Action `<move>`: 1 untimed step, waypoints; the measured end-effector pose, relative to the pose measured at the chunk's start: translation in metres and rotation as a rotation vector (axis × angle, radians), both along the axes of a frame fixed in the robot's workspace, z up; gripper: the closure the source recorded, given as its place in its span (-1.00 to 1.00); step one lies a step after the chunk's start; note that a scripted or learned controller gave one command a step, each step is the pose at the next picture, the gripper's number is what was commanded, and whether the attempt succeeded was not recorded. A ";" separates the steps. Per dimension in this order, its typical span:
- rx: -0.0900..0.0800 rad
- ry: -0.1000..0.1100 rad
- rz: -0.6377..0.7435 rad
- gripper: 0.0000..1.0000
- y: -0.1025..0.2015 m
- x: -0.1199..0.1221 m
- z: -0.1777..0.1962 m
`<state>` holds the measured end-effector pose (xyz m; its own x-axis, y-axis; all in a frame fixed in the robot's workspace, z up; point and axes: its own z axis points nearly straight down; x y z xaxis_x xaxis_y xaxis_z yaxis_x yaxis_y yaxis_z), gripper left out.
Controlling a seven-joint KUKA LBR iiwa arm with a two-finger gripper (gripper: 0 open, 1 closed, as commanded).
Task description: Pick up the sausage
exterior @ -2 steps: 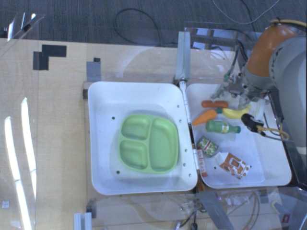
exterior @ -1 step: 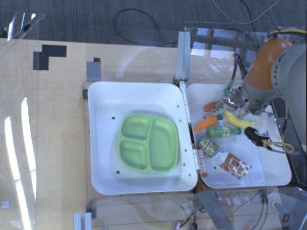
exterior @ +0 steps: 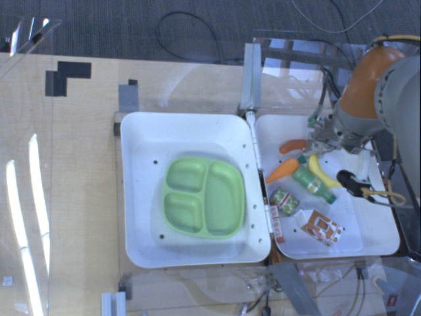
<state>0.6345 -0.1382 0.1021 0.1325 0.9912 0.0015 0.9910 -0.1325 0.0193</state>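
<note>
Nothing's been lifted yet: the sausage (exterior: 293,146) is still parked at the right bin's (exterior: 381,242) 11 o'clock, gripper (exterior: 320,137) lowered beside it, grip can't be told.

The grey arm (exterior: 401,91) enters from the right at the far side of the scene, its orange band (exterior: 368,78) showing just above the wrist. From there the wrist slants down and leftward. The gripper (exterior: 320,139) sits low at the arm's left end, over the far part of the right side.
</note>
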 end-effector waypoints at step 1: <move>0.000 0.000 0.000 -1.00 0.000 0.000 0.000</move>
